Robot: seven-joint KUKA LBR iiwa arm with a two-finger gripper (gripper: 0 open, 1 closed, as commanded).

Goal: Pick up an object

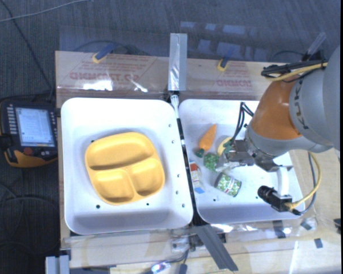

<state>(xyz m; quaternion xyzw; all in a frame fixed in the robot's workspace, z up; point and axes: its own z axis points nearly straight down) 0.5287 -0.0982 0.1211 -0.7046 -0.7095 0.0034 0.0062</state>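
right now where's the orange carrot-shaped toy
The orange carrot-shaped toy lies in the right white bin, near its left wall, just above the green broccoli-like toy and left of the gripper.

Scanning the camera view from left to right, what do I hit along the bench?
Teach pendant → left bin → yellow divided tray → carrot → green can → gripper → orange band of the arm.
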